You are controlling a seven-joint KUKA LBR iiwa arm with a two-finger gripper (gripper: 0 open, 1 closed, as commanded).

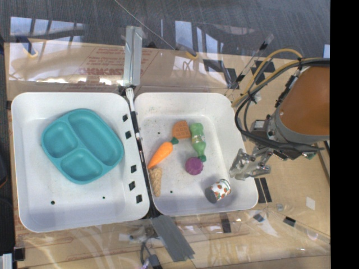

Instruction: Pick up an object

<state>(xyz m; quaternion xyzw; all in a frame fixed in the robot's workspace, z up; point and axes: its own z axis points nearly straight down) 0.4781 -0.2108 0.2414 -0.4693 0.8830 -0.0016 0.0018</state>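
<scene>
From the camera view, I saw the pincer (245,166) hanging just past the right rim of the right bin (168,101), and I could not tell how wide it stood. Nearest it lay a small patterned cup (217,190), tipped on its side by the bin's lower right corner. I judged it light, stiff and a bit slick, apt to roll; I would take it across the body. A purple ball (194,165) sat near.
</scene>
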